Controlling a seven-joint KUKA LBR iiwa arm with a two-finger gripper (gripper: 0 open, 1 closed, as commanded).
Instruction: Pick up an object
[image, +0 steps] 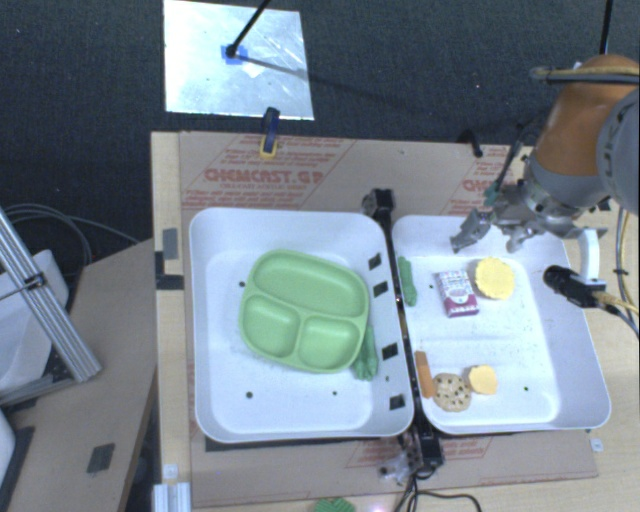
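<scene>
We saw our gripper spread open, holding nothing. Just below it lay a round yellow toy touching a small red carton; closing might nudge both.

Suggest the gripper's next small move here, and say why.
Probably lower toward the yellow round piece or the red carton. The gripper sits above the right bin's far edge with nothing between its fingers, and those two things lie nearest it.

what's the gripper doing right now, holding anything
gripper: open, holding nothing, above the right bin's far edge.
</scene>
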